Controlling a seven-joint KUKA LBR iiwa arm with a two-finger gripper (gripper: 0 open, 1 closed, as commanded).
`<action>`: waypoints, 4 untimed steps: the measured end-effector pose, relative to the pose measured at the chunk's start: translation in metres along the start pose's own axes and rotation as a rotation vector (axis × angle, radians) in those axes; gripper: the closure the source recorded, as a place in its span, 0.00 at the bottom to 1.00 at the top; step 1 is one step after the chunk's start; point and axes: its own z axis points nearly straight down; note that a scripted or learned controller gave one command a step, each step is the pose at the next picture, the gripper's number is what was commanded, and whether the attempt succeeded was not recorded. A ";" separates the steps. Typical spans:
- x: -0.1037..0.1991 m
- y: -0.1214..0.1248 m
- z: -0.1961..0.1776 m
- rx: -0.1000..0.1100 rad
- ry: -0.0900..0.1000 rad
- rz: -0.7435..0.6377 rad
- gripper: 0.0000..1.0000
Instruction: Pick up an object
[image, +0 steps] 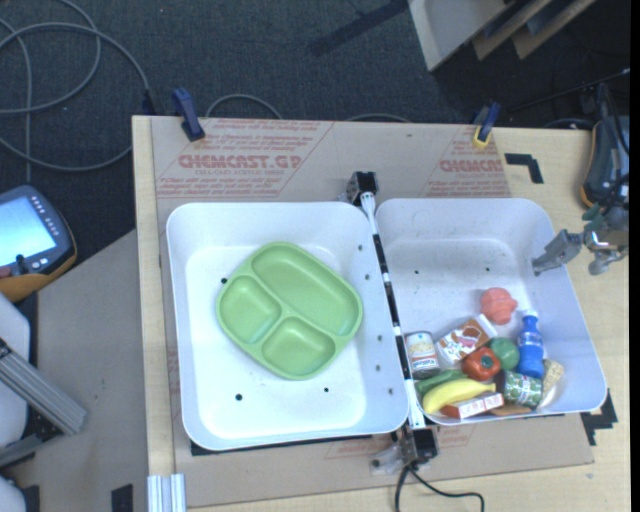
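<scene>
Right bin (470, 230): my landmark; its far half is bare white floor.
Left bin (200, 300): beside it, holding a green divided plate (290, 310).
Toy pile (485, 370): heaped in the right bin's near corner, with a banana (450, 393), tomato (482, 364), blue bottle (530, 345) and pink piece (498, 303).
My gripper (585, 248): over the right bin's right rim, apart from the pile, nothing between my fingers; I cannot tell how wide they stand.

Green tray (290, 310) in white bin (200, 235); yellow banana (450, 392), blue bottle (529, 345), red tomato (481, 365), pink ball (498, 304).
</scene>
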 end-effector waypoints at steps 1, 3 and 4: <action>0.038 0.013 0.156 0.010 0.006 -0.003 0.00; 0.093 0.043 0.124 -0.003 0.001 -0.007 1.00; 0.151 0.028 0.043 -0.007 0.002 -0.007 1.00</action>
